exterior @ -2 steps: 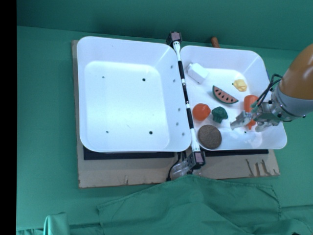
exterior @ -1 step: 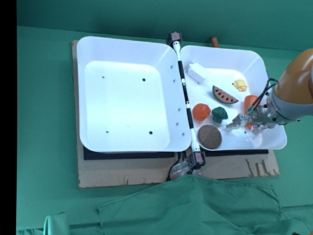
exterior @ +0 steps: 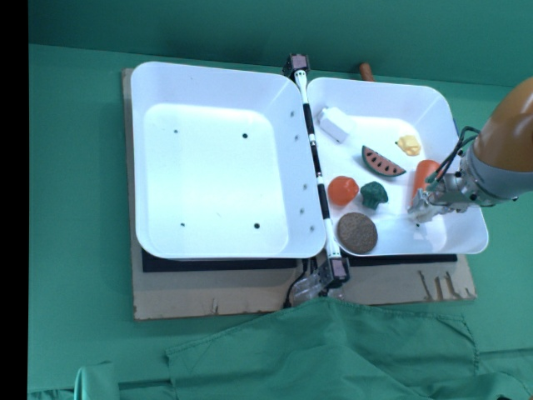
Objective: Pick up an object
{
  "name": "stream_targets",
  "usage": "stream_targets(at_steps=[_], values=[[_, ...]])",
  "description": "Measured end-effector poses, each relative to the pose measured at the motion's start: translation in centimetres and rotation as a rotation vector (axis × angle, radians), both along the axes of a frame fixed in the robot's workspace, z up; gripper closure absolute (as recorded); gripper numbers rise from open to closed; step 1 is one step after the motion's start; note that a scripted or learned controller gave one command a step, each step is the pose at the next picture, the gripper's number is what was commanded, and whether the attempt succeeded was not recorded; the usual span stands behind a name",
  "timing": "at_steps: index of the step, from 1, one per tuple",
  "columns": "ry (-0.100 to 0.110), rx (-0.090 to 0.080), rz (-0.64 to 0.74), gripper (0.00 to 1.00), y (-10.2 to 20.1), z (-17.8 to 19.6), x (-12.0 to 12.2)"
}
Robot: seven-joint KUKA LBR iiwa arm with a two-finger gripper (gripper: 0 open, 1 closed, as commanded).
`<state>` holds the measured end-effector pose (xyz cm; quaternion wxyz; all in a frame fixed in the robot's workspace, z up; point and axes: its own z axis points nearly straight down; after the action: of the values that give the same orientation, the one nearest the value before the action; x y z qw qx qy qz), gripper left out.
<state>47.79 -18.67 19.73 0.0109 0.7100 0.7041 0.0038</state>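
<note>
While your two bins sit side by side, the right bin (exterior: pixel 379 90) carries six single pieces, the carrot (exterior: pixel 424 176) lying just above the gripper (exterior: pixel 423 208) and seemingly touching it, though you cannot tell how wide it stands or whether it holds anything.

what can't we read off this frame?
- Tool finger state: too small and blurred in the camera view.
- Carrot: lower end hidden behind the tool; contact unclear.
- Arm: cut off by the right edge.
- Brown object behind the right bin: mostly hidden by its rim.
</note>
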Motion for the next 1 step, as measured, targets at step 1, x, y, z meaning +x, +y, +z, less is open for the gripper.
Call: stream_targets(at_steps=[1], values=[[0.011, 0.005, 0.006, 1.00, -0.01, 6.23, 0.85]])
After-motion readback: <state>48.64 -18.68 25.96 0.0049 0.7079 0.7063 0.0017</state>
